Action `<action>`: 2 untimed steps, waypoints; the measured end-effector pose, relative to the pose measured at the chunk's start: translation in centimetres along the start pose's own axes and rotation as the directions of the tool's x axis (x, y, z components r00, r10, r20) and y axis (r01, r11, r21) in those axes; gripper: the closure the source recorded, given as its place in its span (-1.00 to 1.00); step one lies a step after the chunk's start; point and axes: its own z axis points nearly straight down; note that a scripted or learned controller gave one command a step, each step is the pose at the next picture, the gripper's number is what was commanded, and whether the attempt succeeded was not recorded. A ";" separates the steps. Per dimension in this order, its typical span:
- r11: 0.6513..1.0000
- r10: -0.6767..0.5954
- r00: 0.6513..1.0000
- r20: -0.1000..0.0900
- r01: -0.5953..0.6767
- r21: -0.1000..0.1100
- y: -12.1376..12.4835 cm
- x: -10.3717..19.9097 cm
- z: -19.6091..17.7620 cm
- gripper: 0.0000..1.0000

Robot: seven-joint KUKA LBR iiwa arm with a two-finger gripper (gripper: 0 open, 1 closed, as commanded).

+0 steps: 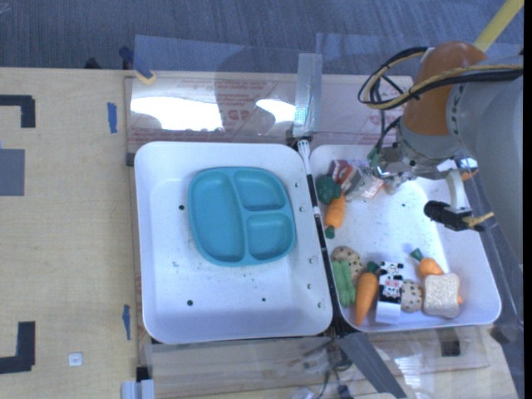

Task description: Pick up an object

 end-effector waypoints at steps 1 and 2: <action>1.000 -0.003 1.000 0.001 0.003 0.011 -0.3 0.0 -0.8 1.00; 0.995 -0.101 0.995 0.015 0.101 -0.016 1.3 7.5 -9.2 1.00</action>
